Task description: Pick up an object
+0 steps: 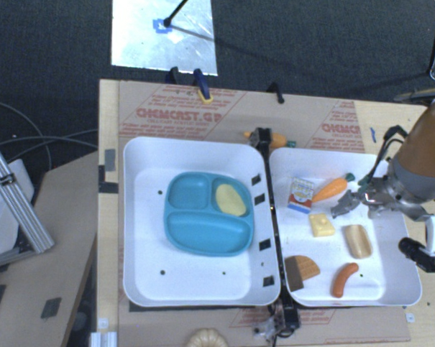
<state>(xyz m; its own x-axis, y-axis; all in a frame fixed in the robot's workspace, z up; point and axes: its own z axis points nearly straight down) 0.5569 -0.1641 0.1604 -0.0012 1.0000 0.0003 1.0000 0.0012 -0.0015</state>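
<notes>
The right bin [403,279] holds several toy foods: an orange carrot [330,188], a small printed box [301,194], a yellow cheese cube [321,225], a tan bread roll [358,241], a brown bread slice [302,268] and a red-orange sausage [344,279]. My gripper [352,196] hovers over the upper middle of this bin, just right of the carrot and above the cheese cube and the roll. Its fingers stand open with nothing between them.
The left bin [140,223] carries a blue divided plate [197,229] with a yellow piece [231,200] in its upper right compartment. Black clips [265,243] line the wall between the bins. A tan ring [209,343] lies in front of the bench.
</notes>
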